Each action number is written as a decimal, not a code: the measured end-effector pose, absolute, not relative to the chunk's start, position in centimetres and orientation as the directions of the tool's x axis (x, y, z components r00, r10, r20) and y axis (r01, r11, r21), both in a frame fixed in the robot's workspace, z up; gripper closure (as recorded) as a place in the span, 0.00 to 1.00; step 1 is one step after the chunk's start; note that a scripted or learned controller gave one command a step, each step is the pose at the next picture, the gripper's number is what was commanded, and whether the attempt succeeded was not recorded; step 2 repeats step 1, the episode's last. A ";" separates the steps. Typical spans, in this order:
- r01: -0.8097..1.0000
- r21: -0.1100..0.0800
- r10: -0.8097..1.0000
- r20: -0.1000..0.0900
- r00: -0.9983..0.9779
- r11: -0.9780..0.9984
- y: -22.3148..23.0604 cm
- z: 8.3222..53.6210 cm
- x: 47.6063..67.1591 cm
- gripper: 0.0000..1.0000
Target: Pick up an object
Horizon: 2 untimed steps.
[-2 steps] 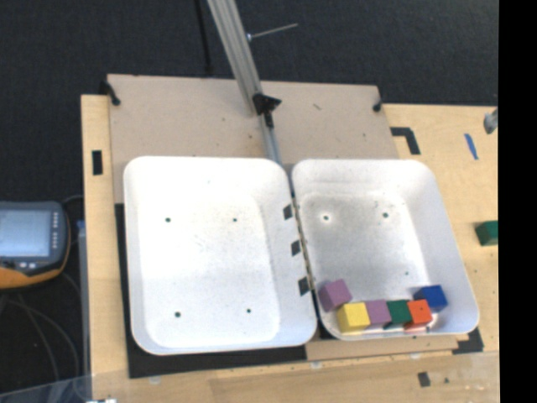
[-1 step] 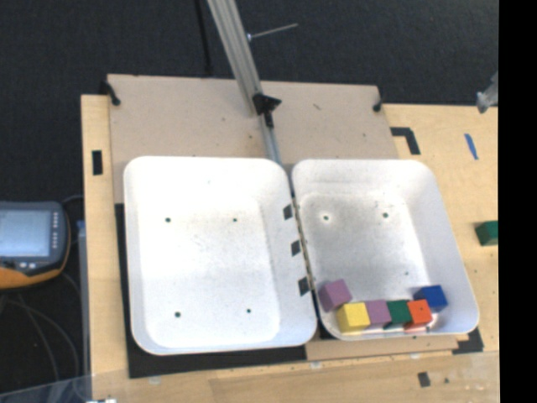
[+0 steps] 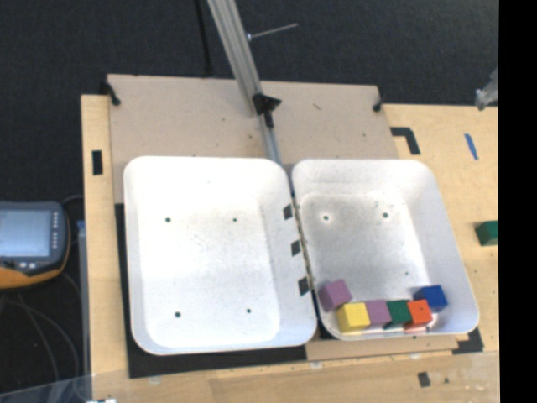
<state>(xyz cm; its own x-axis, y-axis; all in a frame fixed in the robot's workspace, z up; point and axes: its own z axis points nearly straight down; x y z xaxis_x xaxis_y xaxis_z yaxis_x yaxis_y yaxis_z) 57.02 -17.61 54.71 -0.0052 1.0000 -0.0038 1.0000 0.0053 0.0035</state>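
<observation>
Several small blocks lie along the near edge of the right bin [image 3: 436, 217]. A purple block [image 3: 336, 293] sits at the left of the group, with a yellow block [image 3: 354, 316] just in front of it. To their right come a second purple block [image 3: 377, 312], a green block [image 3: 398, 313], an orange block [image 3: 419, 312] and a blue block [image 3: 431, 296]. They touch one another in a row against the bin's front wall.
The left bin [image 3: 210, 250] stands beside the right one, joined by black clips [image 3: 295, 248]. A slanted metal pole [image 3: 239, 53] rises behind the bins. A handheld screen unit [image 3: 29, 238] lies at the far left. A green thing [image 3: 487, 232] sits on the bench at right.
</observation>
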 end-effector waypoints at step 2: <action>1.000 0.004 1.000 -0.005 0.001 -0.001 -18.9 54.7 58.2 0.00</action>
